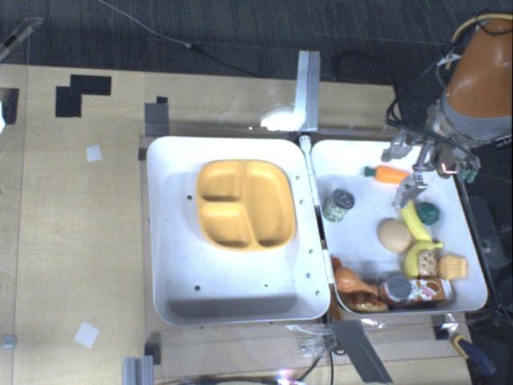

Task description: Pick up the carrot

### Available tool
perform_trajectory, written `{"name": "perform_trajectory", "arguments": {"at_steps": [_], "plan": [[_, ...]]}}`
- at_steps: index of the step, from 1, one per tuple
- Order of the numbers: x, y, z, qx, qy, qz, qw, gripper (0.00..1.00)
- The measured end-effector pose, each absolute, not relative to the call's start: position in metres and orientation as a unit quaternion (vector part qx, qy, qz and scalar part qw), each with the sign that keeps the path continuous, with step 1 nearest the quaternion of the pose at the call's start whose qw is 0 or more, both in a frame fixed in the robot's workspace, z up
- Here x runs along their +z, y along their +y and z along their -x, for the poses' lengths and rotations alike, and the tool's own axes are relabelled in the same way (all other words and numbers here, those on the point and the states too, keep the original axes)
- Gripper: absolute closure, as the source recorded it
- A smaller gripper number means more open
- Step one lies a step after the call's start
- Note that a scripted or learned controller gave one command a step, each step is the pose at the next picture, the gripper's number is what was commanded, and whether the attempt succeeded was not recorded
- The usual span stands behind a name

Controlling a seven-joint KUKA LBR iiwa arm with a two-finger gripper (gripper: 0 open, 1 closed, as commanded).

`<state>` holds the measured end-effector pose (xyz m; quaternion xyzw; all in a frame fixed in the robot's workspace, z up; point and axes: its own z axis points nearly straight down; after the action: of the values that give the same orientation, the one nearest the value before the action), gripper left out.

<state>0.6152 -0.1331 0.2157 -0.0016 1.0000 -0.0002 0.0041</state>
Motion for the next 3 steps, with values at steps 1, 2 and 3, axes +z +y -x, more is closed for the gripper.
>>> {"name": "perform_trajectory", "arguments": {"at_steps": [1, 2, 3], "plan": [[0.172, -0.128, -0.666, 0.0002, 0.997, -0.079, 0.005, 0.00], [0.087, -0.182, -0.661, -0.0011, 0.997, -0.083, 0.000, 0.00], [0.088, -0.146, -0.663, -0.0017, 0.996, -0.090, -0.002, 0.00]]}}
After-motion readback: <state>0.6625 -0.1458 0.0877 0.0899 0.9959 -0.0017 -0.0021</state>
